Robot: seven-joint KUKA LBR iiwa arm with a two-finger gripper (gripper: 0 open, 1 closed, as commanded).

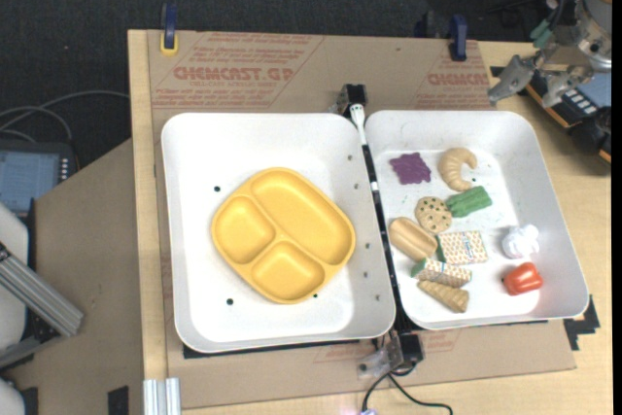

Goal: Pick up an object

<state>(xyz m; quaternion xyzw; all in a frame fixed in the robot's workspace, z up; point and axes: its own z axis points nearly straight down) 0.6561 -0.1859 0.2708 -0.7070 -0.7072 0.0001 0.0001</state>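
The right bin (pixel 544 160) holds several small toy foods. Among them are a purple piece (pixel 411 168), a croissant (pixel 457 167), a green piece (pixel 468 202), a cookie (pixel 431 213), a bread roll (pixel 412 238), a small carton (pixel 464 248), a cone (pixel 445 295), a white lump (pixel 521 240) and a red pepper (pixel 522 279). My gripper (pixel 515 73) hangs at the upper right, beyond the right bin's far corner and apart from all the objects. Nothing shows in its grasp.
A yellow divided plate (pixel 282 233) lies in the middle of the left bin (pixel 185 170). Both bins rest on a brown board (pixel 243 73) held by two clamps at its far edge. A black bracket (pixel 352 97) sits where the bins meet.
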